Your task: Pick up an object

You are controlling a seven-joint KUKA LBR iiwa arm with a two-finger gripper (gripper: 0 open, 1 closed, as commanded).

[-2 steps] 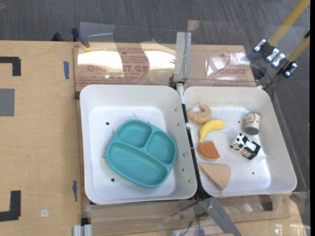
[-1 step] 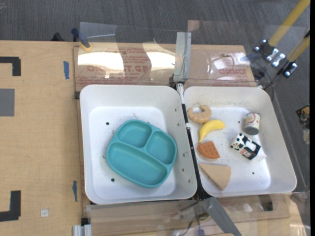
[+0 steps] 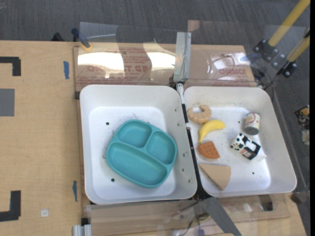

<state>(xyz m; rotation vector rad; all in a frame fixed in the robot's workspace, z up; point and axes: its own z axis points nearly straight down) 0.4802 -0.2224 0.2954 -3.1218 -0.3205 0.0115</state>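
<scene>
The two white bins sit side by side on the tabletop, walls touching along the centre seam, which keeps the loose things corralled within the arm's reach; the left bin [image 3: 93,102] carries one teal divided plate [image 3: 141,153], lying flat and skewed towards 5 o'clock of its floor; the right bin [image 3: 275,146] carries the small pieces, spread apart so that each could be approached on its own. In that bin a tan ring-shaped pastry [image 3: 199,113] lies at 10 o'clock, with a yellow banana [image 3: 211,128] just beside it towards the centre; an orange waffle-like square [image 3: 209,150] lies at 8 o'clock, and a beige wedge [image 3: 216,175] at 7 o'clock near the front wall; a small can [image 3: 251,123] rests on its side at 2 o'clock, and a black-and-white item [image 3: 245,146], perhaps a toy cow, lies near it at 4 o'clock. Any of these may serve as the object to pick up; none is lifted yet, by my judgement. The arm's pose cannot be read here, and whether the gripper is open or closed cannot be told.
</scene>
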